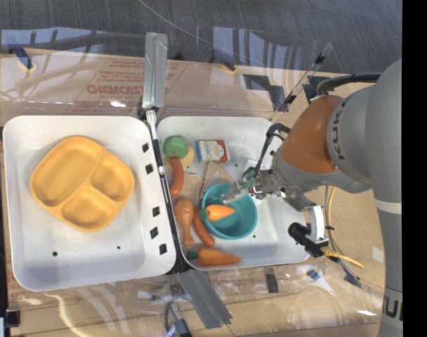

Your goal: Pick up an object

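The pincer [236, 193] reaches in from the right and hangs low over the rim of the round teal plastic bowl [231, 216], seemingly lined up on the small orange toy carrot [219, 212] lying inside it; at this slant I cannot tell how the pincer is set. The bowl sits in the right shallow white bin [270, 135] among other toy foods, while the left white bin [17, 188] on the desk carries a yellow three-compartment plastic tray [81, 181], well apart.

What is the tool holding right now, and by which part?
It cannot be told. The tool sits at the rim of the teal bowl, just above the orange carrot piece inside it, but no object shows between its fingers.
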